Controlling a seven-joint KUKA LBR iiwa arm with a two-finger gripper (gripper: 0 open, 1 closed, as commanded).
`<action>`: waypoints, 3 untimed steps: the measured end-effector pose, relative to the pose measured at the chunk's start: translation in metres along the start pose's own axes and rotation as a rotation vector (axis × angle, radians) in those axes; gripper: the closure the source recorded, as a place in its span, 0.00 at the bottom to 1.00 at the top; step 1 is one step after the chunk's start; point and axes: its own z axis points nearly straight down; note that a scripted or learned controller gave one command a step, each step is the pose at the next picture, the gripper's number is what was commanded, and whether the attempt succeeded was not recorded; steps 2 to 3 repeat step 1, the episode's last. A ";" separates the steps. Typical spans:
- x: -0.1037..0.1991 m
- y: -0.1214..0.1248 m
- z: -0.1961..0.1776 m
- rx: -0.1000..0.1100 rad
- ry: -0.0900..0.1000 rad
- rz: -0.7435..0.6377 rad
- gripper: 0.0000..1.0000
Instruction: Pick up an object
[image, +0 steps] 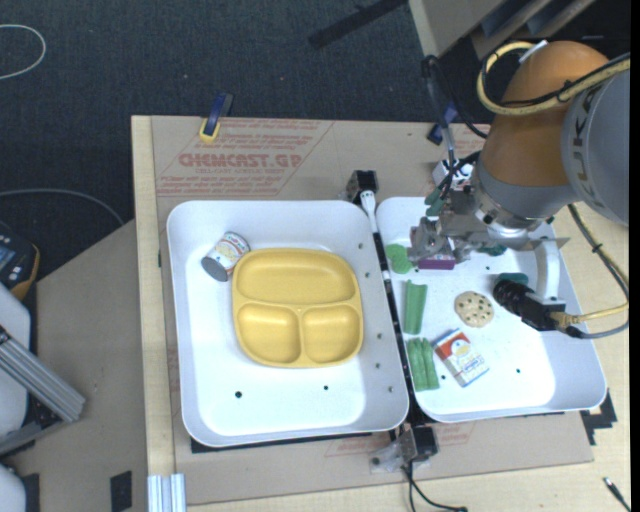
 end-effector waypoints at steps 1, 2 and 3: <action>-0.010 0.009 0.014 0.003 -0.001 0.003 1.00; -0.010 0.009 0.014 0.003 -0.001 0.003 1.00; -0.010 0.009 0.014 0.003 -0.001 0.003 1.00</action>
